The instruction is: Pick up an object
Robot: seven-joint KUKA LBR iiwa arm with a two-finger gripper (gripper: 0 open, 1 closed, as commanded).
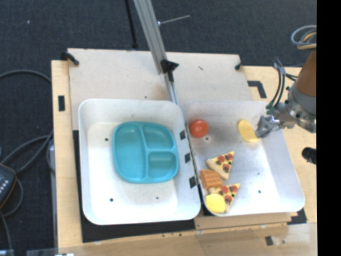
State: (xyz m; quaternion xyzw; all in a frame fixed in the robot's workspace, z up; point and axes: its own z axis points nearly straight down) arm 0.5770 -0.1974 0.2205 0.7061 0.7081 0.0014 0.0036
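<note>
Beside the yellow disc (246,130) in the right bin (277,159), the gripper (265,127) hovers, its opening impossible to judge. Approach seems underway; next it must centre over the disc and descend.

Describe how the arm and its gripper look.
The arm is grey with an orange band above the wrist. Dark cables loop along its left side. The gripper is small, metallic grey, with dark parts near its base.
</note>
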